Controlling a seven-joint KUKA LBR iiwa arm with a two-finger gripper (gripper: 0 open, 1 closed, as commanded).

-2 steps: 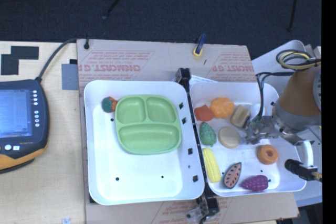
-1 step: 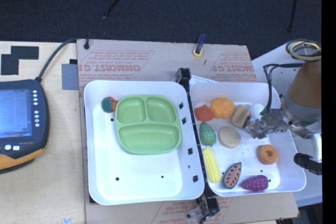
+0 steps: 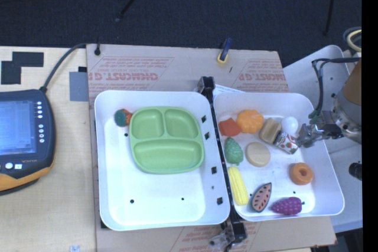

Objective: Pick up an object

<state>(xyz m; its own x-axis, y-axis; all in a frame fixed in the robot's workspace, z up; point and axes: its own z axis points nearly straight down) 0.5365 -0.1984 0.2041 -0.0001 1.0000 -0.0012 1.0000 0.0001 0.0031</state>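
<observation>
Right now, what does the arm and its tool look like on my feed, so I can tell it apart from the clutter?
The tool is a small, silvery-grey metal piece with dark parts, seen at the right bin's edge. Behind it the arm is pale grey, with an orange-brown band higher up. Thin black cables loop from above down toward the wrist. I can make out no markings at this size.
</observation>
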